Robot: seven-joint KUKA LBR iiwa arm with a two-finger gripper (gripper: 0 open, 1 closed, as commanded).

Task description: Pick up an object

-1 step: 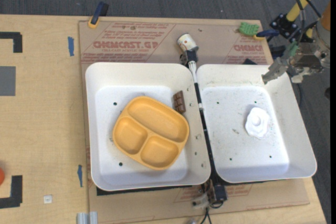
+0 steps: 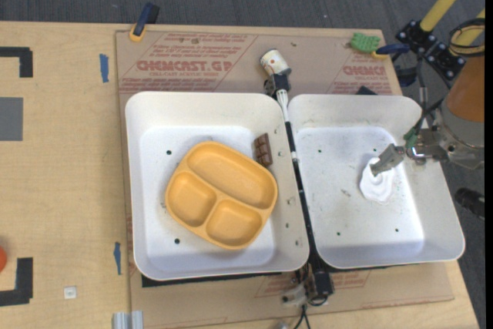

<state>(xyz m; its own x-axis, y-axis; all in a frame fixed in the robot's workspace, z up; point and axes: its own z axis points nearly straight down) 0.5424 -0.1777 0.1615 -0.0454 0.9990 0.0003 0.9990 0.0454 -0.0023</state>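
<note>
White crumpled wad in right bin, right of centre. Looks soft, light, compressible; best pinched across its bunched top. Gripper touching its far edge; finger state: cannot tell.

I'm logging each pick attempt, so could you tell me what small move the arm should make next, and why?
Probably a short descent straight onto the small white crumpled object in the right-hand shallow white bin. The end effector sits at that object's upper edge, and nothing shows between its fingers. The yellow three-compartment plastic tray lies in the other bin, away from the arm.
</note>
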